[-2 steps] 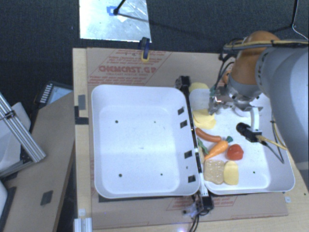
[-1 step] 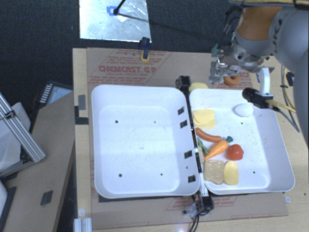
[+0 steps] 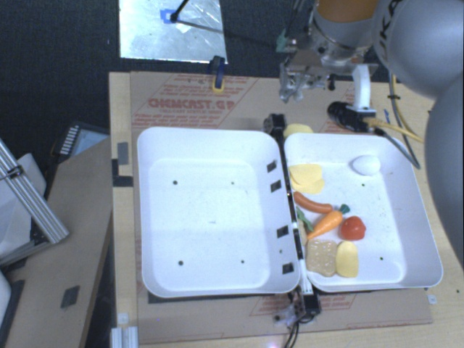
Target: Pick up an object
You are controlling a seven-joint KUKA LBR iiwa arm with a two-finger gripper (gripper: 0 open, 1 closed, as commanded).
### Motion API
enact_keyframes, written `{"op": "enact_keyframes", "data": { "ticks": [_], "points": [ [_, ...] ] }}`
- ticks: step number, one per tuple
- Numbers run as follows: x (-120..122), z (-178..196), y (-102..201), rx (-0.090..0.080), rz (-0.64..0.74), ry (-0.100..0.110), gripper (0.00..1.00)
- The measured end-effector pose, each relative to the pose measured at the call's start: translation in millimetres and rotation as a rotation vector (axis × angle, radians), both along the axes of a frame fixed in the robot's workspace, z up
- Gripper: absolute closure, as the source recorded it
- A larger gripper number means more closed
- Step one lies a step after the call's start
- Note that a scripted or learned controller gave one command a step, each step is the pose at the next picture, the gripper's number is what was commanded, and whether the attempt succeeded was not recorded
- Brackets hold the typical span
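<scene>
Arm: the grey arm with an orange band (image 3: 348, 2) enters from 2 o'clock and hangs above the bench beyond the bins.
Gripper: the metal two-finger gripper (image 3: 293, 87) sits at 12 o'clock, over the brown cardboard sheet (image 3: 188, 101), apart from both bins; whether it is wide or narrow I cannot tell, and nothing is seen between its tips.
Left bin: the shallow white plastic bin (image 3: 206, 209) lies at 9 o'clock of centre.
Right bin: the shallow white plastic bin (image 3: 395, 194) touches the left one along the black hinged seam.
Objects in right bin: a white egg (image 3: 365, 165) at its 1 o'clock corner; pale yellow slices (image 3: 306, 177) at 11 o'clock; a red sausage (image 3: 313, 204), an orange carrot (image 3: 326, 222) and a red tomato (image 3: 353, 228) near its middle; a tan cracker (image 3: 322, 257) and a yellow lemon-shaped piece (image 3: 347, 259) side by side at 7 o'clock.
Rim: a pale yellow round piece (image 3: 298, 130) rests at the right bin's 11 o'clock edge.
</scene>
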State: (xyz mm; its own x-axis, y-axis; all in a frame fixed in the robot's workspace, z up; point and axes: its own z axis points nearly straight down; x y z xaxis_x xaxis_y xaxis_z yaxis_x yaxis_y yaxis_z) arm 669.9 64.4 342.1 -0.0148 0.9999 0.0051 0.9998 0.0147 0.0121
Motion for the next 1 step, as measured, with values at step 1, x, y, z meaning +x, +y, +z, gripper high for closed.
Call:
{"op": "enact_keyframes", "data": {
  "ticks": [1],
  "points": [
    [-1.2,61.0,59.6,-0.001,-0.003,0.003,1.00]
  ]
}}
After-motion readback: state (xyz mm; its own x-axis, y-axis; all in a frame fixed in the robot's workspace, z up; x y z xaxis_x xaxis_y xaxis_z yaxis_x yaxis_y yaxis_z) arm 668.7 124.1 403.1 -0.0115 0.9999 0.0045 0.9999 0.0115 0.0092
